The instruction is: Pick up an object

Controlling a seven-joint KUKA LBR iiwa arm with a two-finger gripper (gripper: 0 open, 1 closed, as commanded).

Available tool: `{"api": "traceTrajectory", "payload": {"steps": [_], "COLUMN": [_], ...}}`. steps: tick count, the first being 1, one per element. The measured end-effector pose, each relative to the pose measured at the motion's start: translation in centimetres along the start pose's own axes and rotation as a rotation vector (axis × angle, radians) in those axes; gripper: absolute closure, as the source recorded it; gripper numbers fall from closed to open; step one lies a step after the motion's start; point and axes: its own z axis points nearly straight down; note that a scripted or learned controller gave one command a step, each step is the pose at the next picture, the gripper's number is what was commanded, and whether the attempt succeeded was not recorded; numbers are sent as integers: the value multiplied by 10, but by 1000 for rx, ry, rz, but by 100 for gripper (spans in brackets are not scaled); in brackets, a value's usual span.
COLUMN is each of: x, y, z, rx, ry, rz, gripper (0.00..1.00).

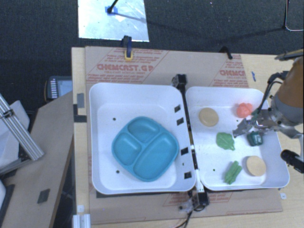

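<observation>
My gripper (pixel 250 128) hangs over the right bin (pixel 273 184), near its right side, on the grey arm with the orange band. A small dark teal object (pixel 256 138) lies just below it, touching or very close. A green leafy piece (pixel 225 140) sits just to the left of the gripper. An orange-pink piece (pixel 244 109) lies behind it. Two tan discs are in this bin, one at the back (pixel 208 117) and one at the front right (pixel 255 166). A second green piece (pixel 232 172) lies at the front.
The left bin (pixel 102 108) holds a blue divided plate (pixel 144 147). Black clips run along the wall between the two bins (pixel 186 127). Cardboard lies under both bins, with a shiny sheet (pixel 113 13) on the floor behind.
</observation>
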Motion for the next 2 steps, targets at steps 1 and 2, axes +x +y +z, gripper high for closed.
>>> {"api": "traceTrajectory", "payload": {"steps": [1, 2], "x": [3, 2], "y": [7, 9], "z": [59, 45], "rx": [0, -7], "ry": [0, -2], "rz": [0, 0], "gripper": [0, 100]}}
